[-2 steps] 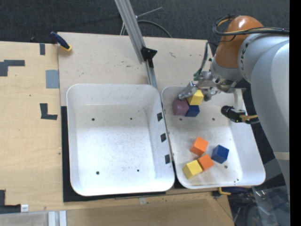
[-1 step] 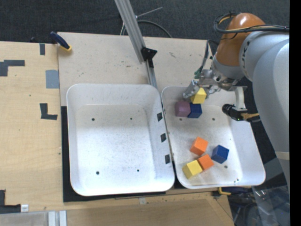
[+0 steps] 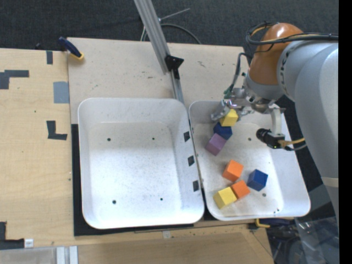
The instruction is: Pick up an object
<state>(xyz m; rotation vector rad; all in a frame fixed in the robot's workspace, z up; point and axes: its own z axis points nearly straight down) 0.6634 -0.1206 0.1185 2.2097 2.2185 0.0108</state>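
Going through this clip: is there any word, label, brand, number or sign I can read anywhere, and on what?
None readable.
Blocks in the right bin: plain coloured faces, no print.
Grey tape patches on the bench: blank shapes, no characters.
Small dark marks on the wall between the bins: too small to tell if they carry text.
Arm and pincer: no legible brand or number.
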